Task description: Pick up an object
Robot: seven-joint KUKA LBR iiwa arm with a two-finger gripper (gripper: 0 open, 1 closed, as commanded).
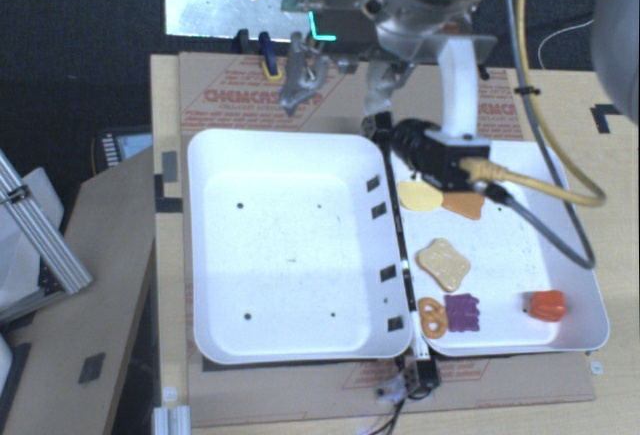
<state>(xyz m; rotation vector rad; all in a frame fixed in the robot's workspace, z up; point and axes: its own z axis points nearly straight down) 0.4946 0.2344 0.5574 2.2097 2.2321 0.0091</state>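
Six items (pixel 443 263) lie in the right bin (pixel 598 321); the gripper (pixel 342 88), fingers (pixel 300 83) apparently spread near its far-left corner, should straddle the red piece (pixel 546 304).

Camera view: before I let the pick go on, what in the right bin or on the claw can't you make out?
- Claw: blurred in the camera view, so its state is unreadable.
- Yellow piece and orange piece: far edges covered by the arm above them.
- Right bin: far end hidden behind the arm.
- Pretzel and purple piece: too small to tell whether they touch.
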